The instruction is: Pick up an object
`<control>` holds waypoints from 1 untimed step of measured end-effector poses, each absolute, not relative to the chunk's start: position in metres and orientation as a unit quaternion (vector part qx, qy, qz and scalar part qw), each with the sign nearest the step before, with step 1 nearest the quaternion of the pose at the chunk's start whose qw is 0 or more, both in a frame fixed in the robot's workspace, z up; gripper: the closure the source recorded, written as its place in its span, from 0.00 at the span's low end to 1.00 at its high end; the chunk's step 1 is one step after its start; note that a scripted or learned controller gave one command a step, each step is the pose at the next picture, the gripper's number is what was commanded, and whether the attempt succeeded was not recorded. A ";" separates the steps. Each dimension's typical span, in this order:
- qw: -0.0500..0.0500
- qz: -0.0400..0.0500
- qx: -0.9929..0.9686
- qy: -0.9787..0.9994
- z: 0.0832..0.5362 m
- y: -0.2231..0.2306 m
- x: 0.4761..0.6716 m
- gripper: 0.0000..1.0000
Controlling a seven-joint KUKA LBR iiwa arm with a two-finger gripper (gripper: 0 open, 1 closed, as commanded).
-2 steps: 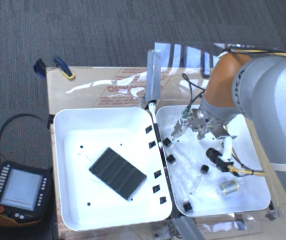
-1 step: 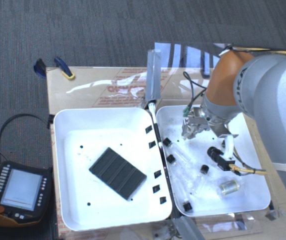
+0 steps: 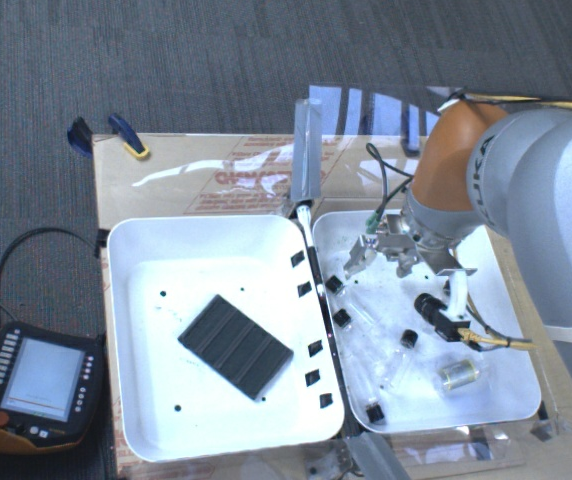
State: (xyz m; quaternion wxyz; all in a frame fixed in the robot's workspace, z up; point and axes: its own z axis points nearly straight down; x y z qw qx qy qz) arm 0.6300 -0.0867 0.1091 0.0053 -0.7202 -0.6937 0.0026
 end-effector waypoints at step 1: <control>0.007 0.002 -0.721 -0.693 0.117 -0.087 0.630 1.00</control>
